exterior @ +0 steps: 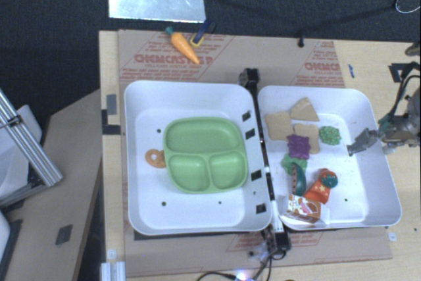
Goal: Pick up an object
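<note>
Nearly all the toy food, like the bumpy green broccoli-looking piece (pixel 329 135), sits just left of the grey end effector (pixel 360 142), can't tell its grip state.

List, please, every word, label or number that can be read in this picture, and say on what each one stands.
"CHEMCAST": red print on the brown board under the bins, repeated at the top left and top right; the smaller print beneath it is too blurred to read.
Snack packet in the right bin: printed colours, no legible text.
</note>
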Controlling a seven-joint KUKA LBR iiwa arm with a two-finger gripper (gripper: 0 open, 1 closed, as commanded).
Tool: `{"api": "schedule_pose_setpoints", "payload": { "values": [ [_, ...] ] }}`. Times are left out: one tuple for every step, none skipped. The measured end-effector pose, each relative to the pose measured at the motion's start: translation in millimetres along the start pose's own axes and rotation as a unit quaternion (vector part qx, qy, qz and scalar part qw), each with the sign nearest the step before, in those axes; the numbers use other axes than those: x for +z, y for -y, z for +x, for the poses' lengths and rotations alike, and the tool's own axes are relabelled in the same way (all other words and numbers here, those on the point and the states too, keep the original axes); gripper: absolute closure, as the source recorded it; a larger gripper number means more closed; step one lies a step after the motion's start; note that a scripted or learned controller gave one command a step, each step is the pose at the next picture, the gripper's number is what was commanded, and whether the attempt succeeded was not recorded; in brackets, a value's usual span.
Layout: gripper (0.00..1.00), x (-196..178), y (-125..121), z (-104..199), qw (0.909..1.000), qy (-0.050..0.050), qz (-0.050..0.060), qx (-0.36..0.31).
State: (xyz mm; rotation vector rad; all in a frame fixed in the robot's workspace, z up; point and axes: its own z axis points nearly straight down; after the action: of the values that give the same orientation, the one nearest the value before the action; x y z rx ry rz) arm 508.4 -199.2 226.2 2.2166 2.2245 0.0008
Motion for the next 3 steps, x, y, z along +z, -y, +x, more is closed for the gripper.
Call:
{"api": "schedule_pose_setpoints", "payload": {
  "values": [
    [0.00,62,-2,-1,1.0000,-0.001,0.002,0.001],
    [0.00,125,-3,-2,1.0000,-0.001,0.002,0.001],
    [0.00,142,-4,-2,1.0000,-0.001,0.001,0.001]
  ]
}}
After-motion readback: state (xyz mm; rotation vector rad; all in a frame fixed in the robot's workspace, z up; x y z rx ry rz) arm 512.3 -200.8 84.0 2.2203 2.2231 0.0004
